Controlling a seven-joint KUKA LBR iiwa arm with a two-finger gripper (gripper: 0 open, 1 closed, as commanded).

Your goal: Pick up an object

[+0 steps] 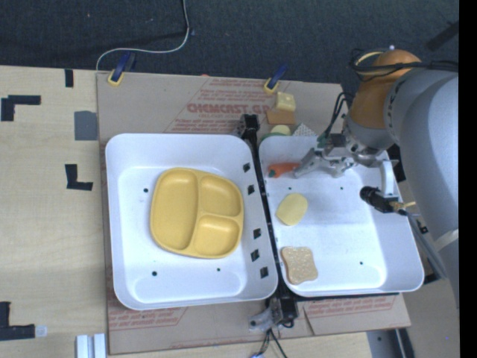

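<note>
Camera view looks down on what we read as the biggest thing present, the grey arm (pixel 428 148), whose bulk is cut off by the right side and hides the far right corner of the right bin (pixel 387 263). Next in size is the left bin (pixel 130 222), which holds a yellow divided tray (pixel 197 212) lying flat near its middle. The right bin sits just beside it, their inner walls touching along the centre. Behind the bins we see cardboard (pixel 186 99) with red print, partly covered, and a small tan block (pixel 282 110) with a pale green item beside it that we cannot identify. In the right bin, a slice of toast (pixel 299 264) lies near the front left corner, and a pale yellow rounded piece (pixel 292 209) lies above it, apart. The gripper (pixel 302 168) reaches down at the bin's back left, right by a small orange piece (pixel 281 171); whether its jaws are apart or together we cannot tell.
</note>
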